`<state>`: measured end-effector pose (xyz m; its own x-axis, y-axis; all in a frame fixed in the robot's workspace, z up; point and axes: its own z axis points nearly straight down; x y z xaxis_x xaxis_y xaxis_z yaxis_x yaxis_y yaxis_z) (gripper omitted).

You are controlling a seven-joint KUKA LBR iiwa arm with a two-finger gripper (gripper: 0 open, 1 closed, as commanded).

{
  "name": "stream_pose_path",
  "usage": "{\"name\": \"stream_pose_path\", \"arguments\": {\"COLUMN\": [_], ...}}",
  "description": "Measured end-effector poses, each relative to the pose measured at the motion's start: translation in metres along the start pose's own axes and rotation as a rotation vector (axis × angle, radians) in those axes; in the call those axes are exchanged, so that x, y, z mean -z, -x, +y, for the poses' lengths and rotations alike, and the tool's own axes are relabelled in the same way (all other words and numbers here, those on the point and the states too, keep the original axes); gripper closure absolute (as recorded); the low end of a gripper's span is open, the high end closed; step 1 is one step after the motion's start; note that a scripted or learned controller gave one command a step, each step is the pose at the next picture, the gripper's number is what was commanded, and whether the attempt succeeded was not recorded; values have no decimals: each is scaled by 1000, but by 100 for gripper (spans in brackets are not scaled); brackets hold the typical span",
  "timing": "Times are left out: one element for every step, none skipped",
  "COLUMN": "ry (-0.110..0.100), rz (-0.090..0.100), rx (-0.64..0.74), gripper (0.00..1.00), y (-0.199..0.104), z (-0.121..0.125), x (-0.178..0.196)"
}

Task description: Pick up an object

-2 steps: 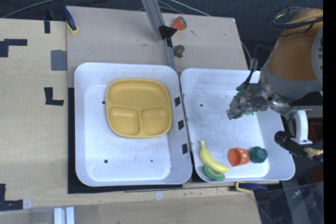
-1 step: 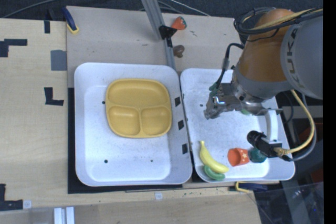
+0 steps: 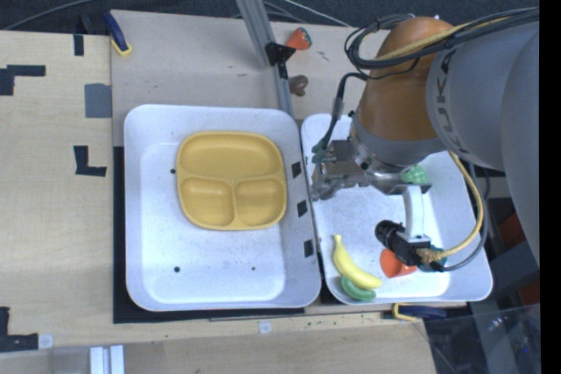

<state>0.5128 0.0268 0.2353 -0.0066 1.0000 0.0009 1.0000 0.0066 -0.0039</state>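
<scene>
The likeliest thing to lift, from where I stand, is the small yellow plastic toy banana (image 3: 353, 265), lying curved near the front-left corner of the right-hand shallow white bin (image 3: 469, 280), with one end resting against a flat green plastic piece (image 3: 358, 291). The tool (image 3: 329, 178) hangs over the bin's left side, further back than the banana and apart from it, and the bulky grey arm with its orange band (image 3: 412, 92) hides so much that I cannot tell whether the tool is open or closed; nothing shows in its grasp. To do this well, I'd say it should come forward until it is over the banana's thick middle and close across the narrow width, not along the curve, since smooth, glossy plastic is apt to squirt out of an off-centre pinch. It should also keep clear of the bin wall. A red-orange rounded toy (image 3: 392, 265) sits just to the banana's right, close enough to get nudged. Another small green piece (image 3: 417, 176) peeks out by the wrist. The left-hand shallow white bin (image 3: 136, 188) holds a mustard-yellow three-compartment plastic tray (image 3: 232, 179), matte, round-cornered and too broad for an easy grab. Both bins rest on the pale wooden worktop (image 3: 53, 188).
</scene>
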Motion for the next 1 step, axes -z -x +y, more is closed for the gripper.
{"name": "stream_pose_path", "arguments": {"ry": [1], "rz": [0], "rx": [2], "gripper": [100], "y": [-58], "z": [7], "x": [-8]}}
